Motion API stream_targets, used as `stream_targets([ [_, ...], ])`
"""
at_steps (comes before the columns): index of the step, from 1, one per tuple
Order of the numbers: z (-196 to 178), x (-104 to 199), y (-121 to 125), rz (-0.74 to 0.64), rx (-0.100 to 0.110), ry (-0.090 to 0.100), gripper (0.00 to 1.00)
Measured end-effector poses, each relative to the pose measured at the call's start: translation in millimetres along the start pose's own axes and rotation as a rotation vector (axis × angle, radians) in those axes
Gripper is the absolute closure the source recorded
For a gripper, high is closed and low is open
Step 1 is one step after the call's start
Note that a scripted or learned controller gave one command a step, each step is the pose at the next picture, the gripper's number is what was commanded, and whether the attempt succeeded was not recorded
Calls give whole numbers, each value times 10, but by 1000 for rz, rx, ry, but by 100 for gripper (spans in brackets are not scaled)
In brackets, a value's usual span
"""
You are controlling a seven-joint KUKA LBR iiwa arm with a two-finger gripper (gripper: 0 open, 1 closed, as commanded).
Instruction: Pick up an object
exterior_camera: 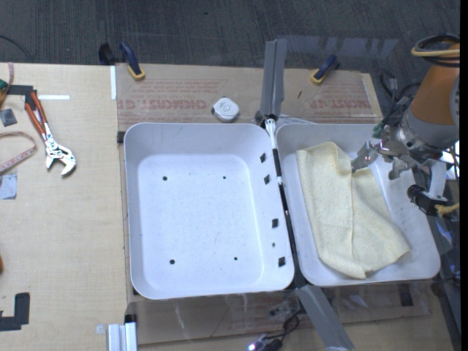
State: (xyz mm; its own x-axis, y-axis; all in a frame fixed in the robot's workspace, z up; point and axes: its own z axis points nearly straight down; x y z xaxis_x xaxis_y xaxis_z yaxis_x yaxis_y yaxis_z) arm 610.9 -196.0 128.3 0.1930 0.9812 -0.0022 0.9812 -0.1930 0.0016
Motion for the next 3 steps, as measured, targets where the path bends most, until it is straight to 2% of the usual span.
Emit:
stream_targets([
  [1, -444, -38, 226, 100, 1, 0, 0],
  [2, -513, -59, -411, 78, 3, 1, 0],
  [3, 351, 457, 404, 35, -1, 1, 0],
])
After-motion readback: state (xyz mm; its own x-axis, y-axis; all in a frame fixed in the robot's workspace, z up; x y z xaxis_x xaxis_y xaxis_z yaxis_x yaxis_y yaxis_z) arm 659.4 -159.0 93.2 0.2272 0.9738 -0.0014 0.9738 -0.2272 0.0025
